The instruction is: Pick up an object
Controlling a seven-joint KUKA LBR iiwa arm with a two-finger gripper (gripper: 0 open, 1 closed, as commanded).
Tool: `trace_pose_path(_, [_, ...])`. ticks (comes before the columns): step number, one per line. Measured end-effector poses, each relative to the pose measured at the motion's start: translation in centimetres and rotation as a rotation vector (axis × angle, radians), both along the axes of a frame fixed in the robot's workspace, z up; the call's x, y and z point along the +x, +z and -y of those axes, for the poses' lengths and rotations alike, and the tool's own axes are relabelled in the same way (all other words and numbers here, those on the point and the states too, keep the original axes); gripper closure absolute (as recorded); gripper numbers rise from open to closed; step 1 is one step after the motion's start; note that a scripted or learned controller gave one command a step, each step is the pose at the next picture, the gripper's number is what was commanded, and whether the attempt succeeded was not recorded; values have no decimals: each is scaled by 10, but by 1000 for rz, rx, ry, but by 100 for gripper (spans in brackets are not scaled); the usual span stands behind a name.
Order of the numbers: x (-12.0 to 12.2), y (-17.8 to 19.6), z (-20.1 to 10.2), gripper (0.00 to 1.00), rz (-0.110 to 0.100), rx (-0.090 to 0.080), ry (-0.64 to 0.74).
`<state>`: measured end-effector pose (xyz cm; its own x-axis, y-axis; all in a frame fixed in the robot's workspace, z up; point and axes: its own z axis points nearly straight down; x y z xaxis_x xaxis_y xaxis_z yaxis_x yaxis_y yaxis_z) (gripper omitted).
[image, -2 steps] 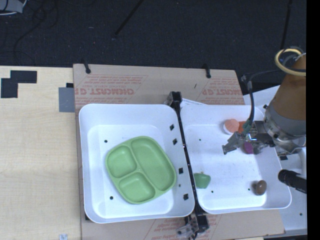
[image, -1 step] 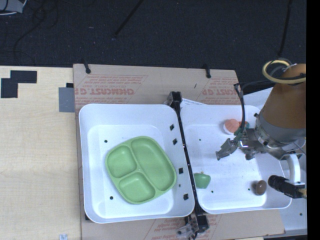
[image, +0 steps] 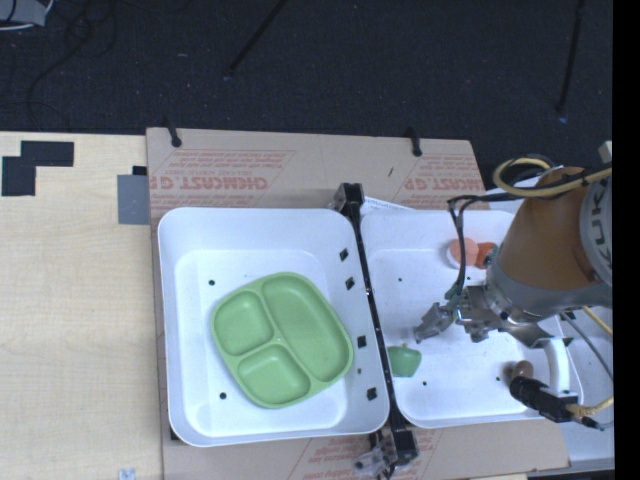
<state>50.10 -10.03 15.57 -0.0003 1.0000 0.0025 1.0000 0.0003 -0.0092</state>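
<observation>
Piece of green stuff, small and rounded, lies in the right bin, close against its left wall. The grey metal gripper hovers near it, toward the bin's middle; whether the claw is apart or together cannot be told. A round orange-and-pink thing sits by the far wall. The left bin holds a smooth green plate with three compartments.

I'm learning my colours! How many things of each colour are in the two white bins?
Green: 2, the divided plate and a small lump
Orange-pink: 1, a small piece
Total: 3
</observation>
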Motion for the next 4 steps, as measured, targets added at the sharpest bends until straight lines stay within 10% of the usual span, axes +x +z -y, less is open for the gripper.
trace_pose_path(1, [-8,-59,3,0,4,-1,-1])
trace_pose_path(2, [-8,-47,4,100,3,0,-7])
trace_pose_path(4, [-7,63,-1,100,11,-2,0])
